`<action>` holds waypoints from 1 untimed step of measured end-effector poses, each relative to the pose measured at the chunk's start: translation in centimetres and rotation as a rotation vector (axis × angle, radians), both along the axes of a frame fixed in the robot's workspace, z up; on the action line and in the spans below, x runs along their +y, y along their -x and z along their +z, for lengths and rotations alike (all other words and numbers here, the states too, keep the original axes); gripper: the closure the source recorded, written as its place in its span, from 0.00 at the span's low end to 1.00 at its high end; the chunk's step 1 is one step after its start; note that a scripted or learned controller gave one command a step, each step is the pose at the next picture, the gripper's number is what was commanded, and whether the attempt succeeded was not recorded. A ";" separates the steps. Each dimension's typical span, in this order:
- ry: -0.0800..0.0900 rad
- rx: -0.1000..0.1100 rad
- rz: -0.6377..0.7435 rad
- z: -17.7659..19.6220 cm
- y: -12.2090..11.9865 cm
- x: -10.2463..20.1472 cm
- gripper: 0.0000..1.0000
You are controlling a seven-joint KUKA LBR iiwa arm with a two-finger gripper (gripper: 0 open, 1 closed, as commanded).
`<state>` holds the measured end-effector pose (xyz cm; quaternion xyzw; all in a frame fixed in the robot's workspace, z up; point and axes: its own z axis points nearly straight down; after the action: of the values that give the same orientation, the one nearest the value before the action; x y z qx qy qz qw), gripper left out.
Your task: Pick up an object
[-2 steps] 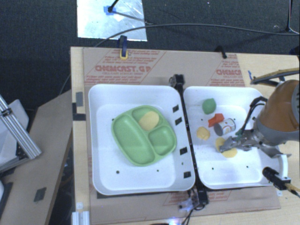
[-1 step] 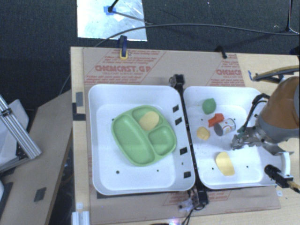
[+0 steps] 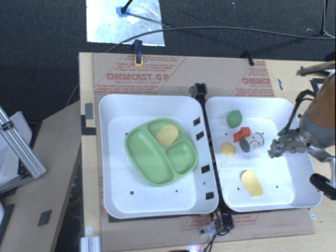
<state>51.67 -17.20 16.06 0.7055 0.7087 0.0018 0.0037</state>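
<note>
Pincer (image 3: 274, 150) over right bin (image 3: 286, 196), cardboard-covered bench (image 3: 157, 77), dark carpet (image 3: 42, 35)

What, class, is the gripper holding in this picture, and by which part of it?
Nothing is held, as far as the view shows. The gripper hangs over the right bin, just right of the small can, with nothing visible between its fingers.

Right bin (image 3: 283, 109) front-right floor open — can (image 3: 252, 142), red block (image 3: 241, 134) crowd centre.
</note>
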 end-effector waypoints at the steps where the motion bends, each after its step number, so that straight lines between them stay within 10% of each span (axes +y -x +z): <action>1: 0.000 0.001 0.000 4.5 0.4 -0.3 1.00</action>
<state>51.31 -17.46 20.58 0.7055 0.7087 0.0015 0.0031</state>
